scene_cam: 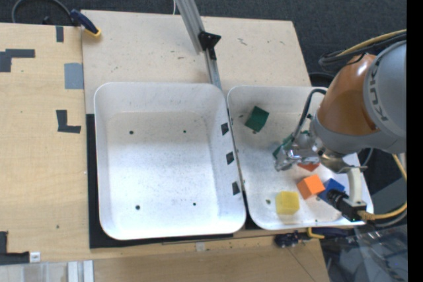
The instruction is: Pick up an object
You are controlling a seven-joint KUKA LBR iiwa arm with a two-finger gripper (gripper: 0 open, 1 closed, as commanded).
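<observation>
1. We see the arm (367,102) nearest the camera, over the right bin (264,94).
2. Its gripper (289,158) hangs low; can't tell its state.
3. Nearby: green block (257,118), yellow block (287,203), orange block (309,187), blue block (334,185).

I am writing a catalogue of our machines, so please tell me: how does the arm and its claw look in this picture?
The arm is grey, rounded and thick, with a broad orange band above the wrist and dark lettering on the grey shell. Black and yellow cables run beside it. The claw is small, of silver metal, with a green part at its side.
</observation>
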